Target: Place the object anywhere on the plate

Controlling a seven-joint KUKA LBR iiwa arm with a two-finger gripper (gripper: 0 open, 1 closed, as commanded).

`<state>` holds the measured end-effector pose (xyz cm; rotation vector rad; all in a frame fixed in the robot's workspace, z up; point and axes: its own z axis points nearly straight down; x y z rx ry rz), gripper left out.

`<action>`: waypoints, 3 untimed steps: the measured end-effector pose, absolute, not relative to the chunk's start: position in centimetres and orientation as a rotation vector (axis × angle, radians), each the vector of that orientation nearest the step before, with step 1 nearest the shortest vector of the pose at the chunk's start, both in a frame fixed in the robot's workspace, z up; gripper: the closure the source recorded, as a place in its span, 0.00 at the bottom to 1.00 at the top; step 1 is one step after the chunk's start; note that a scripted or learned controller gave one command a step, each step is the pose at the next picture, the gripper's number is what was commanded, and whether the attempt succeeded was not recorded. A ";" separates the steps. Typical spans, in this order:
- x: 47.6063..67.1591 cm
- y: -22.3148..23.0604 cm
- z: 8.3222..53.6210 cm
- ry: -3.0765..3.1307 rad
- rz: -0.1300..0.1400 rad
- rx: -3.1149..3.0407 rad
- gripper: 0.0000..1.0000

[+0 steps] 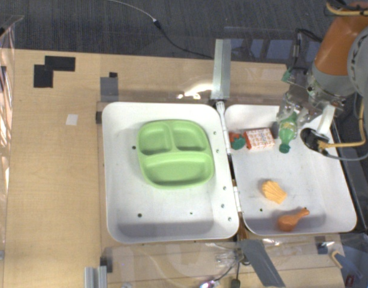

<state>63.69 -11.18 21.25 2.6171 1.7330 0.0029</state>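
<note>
Two white bins sit side by side on the tabletop (52, 179); the left bin (121, 221) carries the green plate (174, 152), whose three compartments are bare. In the right bin (328, 191) lie a red and white box (259, 139), a small red piece (237, 141), a yellow ridged piece (273, 191) and an orange drumstick-shaped toy (292, 219). The pincer (290, 120) hangs over that bin's upper part, apparently pinching a green bottle-shaped object (286, 135) that dangles beneath it. The pick looks done; the carry across the divider and the release on the plate remain.
</note>
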 end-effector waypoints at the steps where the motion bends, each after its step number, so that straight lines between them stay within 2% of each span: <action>1: 65.7 -3.6 18.6 2.106 0.005 2.329 1.00; 2: 65.8 3.5 18.6 2.317 0.004 2.119 1.00; 3: 65.8 3.5 18.6 2.316 0.005 2.119 0.00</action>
